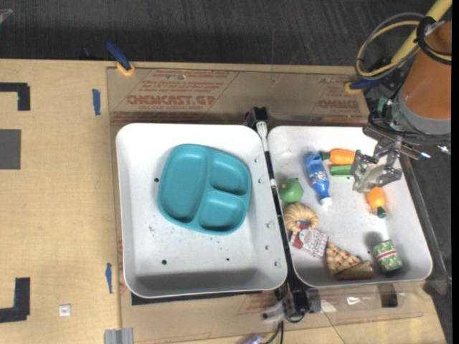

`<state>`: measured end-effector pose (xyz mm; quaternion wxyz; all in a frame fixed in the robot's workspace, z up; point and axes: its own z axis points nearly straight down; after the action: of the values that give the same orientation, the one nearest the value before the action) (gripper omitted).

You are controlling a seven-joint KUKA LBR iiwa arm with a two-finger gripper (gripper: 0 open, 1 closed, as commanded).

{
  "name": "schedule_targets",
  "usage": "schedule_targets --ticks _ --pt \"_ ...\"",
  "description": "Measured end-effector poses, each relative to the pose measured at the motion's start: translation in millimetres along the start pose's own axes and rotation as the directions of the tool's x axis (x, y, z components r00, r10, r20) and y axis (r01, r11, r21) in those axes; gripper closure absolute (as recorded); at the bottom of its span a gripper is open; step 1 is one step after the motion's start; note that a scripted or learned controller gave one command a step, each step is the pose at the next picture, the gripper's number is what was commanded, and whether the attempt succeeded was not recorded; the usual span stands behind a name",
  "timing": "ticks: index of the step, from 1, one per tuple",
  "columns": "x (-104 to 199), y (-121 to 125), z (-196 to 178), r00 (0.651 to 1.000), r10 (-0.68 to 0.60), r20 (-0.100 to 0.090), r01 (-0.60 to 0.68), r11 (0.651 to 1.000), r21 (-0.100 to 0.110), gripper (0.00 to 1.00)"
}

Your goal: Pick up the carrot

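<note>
On the cardboard-topped bench [57, 213], the right bin [416, 213] holds two carrots [342, 156] [376, 199], with the gripper [374, 172] between them, fingers spread, gripping nothing.

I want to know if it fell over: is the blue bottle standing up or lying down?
Lying down. The blue bottle rests on its side on the floor of the right bin, white cap end toward the camera.
</note>
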<state>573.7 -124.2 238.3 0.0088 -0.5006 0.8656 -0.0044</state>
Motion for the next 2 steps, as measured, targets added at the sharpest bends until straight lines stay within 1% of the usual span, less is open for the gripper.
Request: schedule_targets --ticks 1,2 --pt "35.1 -73.9 77.9 0.973 -0.23 0.0 0.23 0.973 -0.015 1.0" --pt "33.3 -74.8 75.3 0.973 -0.232 0.001 0.232 0.973 -0.011 0.0"
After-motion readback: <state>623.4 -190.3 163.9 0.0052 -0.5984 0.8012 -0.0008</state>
